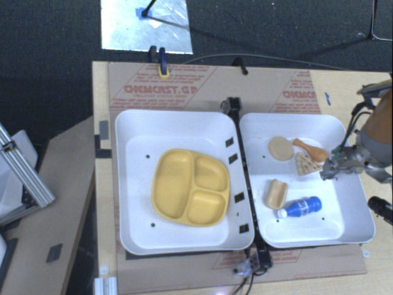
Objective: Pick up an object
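— Reaching in from the right, arm [376,141] low over the right bin [353,223], end effector [330,168] at that bin's right side.
— Grip?
— Can't tell; nothing visibly held.
— Objects?
— Waffle piece [305,163] just beside it, orange spoon [310,149], tan disc [281,148], bread roll [276,193], blue bottle [301,206]. Yellow tray [190,187] in the left bin [138,226].

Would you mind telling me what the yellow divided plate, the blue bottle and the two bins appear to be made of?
The yellow divided plate looks like matte moulded plastic: uniform colour, soft rounded compartments, little glare. The blue bottle seems glossy plastic, with a highlight along its side and a white cap. The left bin and right bin look like thin smooth white plastic, probably formed sheet.
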You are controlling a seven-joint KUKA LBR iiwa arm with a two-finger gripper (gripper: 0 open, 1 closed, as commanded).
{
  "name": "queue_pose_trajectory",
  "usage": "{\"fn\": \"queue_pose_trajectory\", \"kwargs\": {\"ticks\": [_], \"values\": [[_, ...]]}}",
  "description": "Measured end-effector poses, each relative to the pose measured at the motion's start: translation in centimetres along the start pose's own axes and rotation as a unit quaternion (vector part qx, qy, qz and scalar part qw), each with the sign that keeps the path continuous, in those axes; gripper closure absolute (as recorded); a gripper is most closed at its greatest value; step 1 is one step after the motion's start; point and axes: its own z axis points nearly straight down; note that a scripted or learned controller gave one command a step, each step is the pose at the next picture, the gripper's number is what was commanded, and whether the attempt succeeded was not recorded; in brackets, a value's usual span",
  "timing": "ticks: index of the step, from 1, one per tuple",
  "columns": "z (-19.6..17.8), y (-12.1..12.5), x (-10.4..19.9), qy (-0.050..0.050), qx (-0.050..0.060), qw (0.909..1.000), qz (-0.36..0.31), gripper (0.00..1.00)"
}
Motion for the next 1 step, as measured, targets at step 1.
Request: {"fn": "queue_pose_trajectory", "kwargs": {"ticks": [1], "values": [[-4.37, -0.23, -0.14, 0.000, 0.000, 1.0000, -0.002, 1.00]]}}
